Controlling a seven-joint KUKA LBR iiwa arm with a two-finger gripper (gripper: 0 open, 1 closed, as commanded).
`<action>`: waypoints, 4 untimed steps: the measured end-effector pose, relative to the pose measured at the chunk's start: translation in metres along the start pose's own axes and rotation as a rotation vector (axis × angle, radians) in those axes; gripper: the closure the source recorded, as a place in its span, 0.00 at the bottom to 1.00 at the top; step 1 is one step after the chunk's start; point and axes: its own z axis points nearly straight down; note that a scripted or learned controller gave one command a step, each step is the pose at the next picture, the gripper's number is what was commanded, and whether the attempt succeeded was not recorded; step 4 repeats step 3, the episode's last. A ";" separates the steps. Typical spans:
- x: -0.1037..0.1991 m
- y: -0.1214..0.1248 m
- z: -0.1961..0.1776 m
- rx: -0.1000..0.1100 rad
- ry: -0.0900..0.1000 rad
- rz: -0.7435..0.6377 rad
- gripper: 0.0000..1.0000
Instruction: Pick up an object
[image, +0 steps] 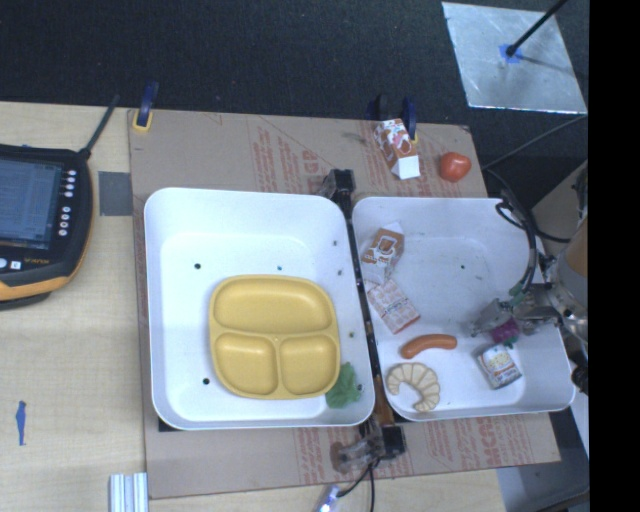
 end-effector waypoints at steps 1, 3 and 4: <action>0.060 0.041 0.036 -0.003 -0.001 -0.003 0.00; 0.169 0.054 -0.065 -0.007 0.001 -0.003 1.00; 0.169 0.054 -0.065 -0.007 0.001 -0.003 1.00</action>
